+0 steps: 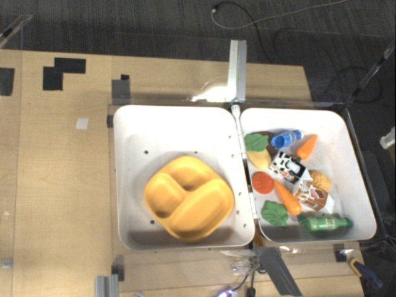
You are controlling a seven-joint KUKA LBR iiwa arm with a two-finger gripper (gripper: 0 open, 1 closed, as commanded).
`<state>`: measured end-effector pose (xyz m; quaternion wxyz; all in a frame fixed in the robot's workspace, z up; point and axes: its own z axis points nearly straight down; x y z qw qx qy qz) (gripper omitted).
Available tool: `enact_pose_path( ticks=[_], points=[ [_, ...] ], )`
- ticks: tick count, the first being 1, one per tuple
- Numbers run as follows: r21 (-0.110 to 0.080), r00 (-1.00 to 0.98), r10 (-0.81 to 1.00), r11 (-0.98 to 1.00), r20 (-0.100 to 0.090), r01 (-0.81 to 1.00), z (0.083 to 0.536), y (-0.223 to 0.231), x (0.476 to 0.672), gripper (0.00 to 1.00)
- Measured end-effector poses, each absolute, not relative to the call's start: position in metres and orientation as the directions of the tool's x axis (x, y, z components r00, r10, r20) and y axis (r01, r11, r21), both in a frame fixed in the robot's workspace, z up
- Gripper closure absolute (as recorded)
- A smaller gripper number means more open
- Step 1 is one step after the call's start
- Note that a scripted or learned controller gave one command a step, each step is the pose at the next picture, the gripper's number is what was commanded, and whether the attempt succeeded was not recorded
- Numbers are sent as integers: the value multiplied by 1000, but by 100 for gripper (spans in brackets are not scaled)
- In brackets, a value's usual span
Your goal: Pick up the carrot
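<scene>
The carrot (288, 198) is a slim orange piece lying at a slant in the right bin (356, 166), near its front middle. A green leafy piece (274, 213) lies at the carrot's lower end; I cannot tell whether the two are joined. A red round piece (263, 182) touches the carrot's upper left side, and a printed snack packet (311, 193) lies against its right side. Further back in the same bin rests a second orange cone-shaped piece (306, 146).
The right bin also holds a blue bottle (286, 138), a green item (255, 142), a yellow item (260, 159), a black-and-white box (286, 164) and a green bottle (325, 224). A yellow divided plate (189, 197) sits in the left bin (133, 141).
</scene>
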<state>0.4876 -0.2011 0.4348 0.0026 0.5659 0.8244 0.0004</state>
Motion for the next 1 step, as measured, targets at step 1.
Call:
enact_pose_path(
  ticks=[1],
  points=[
    [4,-359,933,359,-4,933,435,-201,488,0]
  ],
)
